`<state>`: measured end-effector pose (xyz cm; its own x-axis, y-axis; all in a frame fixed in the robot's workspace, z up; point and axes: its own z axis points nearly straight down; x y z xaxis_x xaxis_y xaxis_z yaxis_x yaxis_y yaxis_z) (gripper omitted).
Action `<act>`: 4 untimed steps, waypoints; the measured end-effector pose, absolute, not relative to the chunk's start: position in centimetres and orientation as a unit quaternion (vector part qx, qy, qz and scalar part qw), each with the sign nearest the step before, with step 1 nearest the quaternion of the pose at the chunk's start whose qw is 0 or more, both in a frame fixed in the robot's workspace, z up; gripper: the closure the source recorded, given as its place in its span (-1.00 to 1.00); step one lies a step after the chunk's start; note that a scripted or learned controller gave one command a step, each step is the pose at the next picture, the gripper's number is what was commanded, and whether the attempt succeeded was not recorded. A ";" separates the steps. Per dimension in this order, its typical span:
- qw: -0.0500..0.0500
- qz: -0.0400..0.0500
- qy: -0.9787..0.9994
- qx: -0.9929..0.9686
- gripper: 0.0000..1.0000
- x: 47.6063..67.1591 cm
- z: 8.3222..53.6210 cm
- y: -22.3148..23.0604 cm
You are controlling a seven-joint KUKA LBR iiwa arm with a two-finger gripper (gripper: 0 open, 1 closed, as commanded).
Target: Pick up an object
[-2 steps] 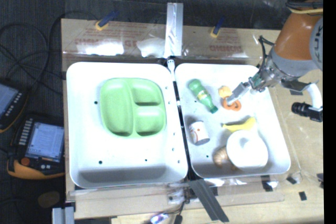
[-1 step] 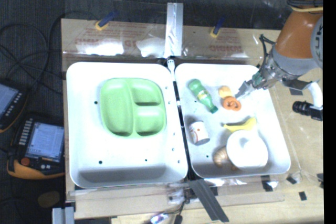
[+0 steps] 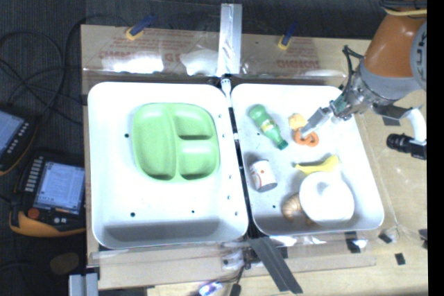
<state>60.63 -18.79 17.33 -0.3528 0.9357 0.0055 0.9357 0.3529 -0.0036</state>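
Bins sat side by side on the bench: the left bin (image 3: 104,211) held a green divided tray (image 3: 175,141), the largest thing in it, while the right bin (image 3: 361,149) carried all the loose clutter. Largest there was a white upturned bowl (image 3: 326,199) near the front, with a brownish round piece (image 3: 291,205) touching its left side. Behind those lay a green bottle (image 3: 268,125) on its side, tilted toward the bin's middle, then a small white cylinder (image 3: 261,175), a yellow banana-like piece (image 3: 318,164), and smallest, an orange and yellow toy (image 3: 302,131) near the back right.

The grey and orange arm (image 3: 392,55) reached in from the right, and its gripper (image 3: 310,125) had its tip right at the orange and yellow toy. Whether the fingers were spread or closed could not be told; they were too small and slanted to read. Nothing appeared lifted, so the pick looked not yet done: by this view the approach was made, and the grasp and the raise remained.

The bench was pale wood or board, with clear plastic sheeting (image 3: 166,52) clipped at the back. Dark carpet lay beyond, and a handheld controller (image 3: 52,190) with cables sat off to the left.
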 end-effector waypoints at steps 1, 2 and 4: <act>-0.004 -0.002 -0.790 -0.613 -1.00 62.5 8.8 -17.4; -0.004 -0.003 -0.790 -0.613 1.00 62.6 9.6 -17.4; -0.007 -0.002 -0.811 -0.585 -1.00 56.4 9.0 -13.3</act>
